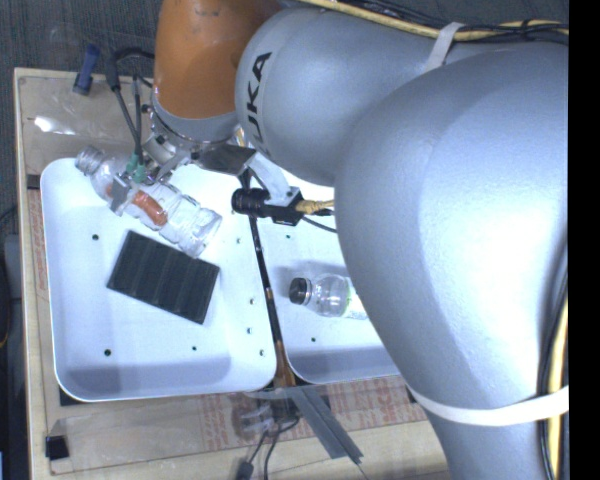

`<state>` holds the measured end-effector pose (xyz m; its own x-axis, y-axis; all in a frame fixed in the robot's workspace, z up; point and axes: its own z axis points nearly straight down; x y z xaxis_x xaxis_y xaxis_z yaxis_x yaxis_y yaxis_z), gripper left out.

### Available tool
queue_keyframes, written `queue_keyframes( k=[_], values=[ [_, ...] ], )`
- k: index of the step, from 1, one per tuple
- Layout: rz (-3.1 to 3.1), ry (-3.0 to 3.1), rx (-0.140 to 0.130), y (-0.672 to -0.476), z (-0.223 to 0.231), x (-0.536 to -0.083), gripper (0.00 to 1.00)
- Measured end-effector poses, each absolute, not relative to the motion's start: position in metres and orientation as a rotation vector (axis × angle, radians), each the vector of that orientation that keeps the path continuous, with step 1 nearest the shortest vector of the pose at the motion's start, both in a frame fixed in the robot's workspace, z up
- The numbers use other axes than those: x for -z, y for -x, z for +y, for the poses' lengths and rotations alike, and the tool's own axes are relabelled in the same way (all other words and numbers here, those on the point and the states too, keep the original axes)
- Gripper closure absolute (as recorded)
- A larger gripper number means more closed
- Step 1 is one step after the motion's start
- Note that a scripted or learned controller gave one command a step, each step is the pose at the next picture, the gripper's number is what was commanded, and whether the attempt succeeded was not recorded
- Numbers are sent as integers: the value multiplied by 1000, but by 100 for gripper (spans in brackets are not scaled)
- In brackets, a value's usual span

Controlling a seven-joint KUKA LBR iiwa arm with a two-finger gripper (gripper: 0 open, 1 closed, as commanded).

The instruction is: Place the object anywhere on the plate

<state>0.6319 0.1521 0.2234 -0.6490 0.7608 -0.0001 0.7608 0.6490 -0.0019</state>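
hand [140,173] | on clear bottle [165,208] | left bin [70,298] | grip unclear

Arm [450,208]: matte grey casing; black "KUKA" lettering on the wrist shell; orange band above it.
Left bin [70,358]: shallow white plastic tray, small dark dots scattered over its floor.
Right bin [325,363]: shallow white plastic tray, same white as the left bin, just right of it.
Plate [164,276]: flat dark grey, near-black rectangle with faint ribbed striping, on the left bin's floor.
Bottle in left bin [165,208]: clear transparent plastic, orange-red patch and a small green spot near its neck.
Bottle in right bin [322,293]: clear plastic, black cap.
Bench [40,98]: pale beige surface around the left bin.
Floor beyond bench: dark grey.
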Motion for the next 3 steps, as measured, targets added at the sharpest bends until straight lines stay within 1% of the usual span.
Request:
queue_keyframes(
  k=[1, 2, 3],
  values=[
    [-2668, 1649, -10, -579, 188, -166, 100],
    [-2618, 1707, -24, -638, 164, -133, 100],
    [-2632, 1711, -5, -650, 198, -180, 100]
  ],
)
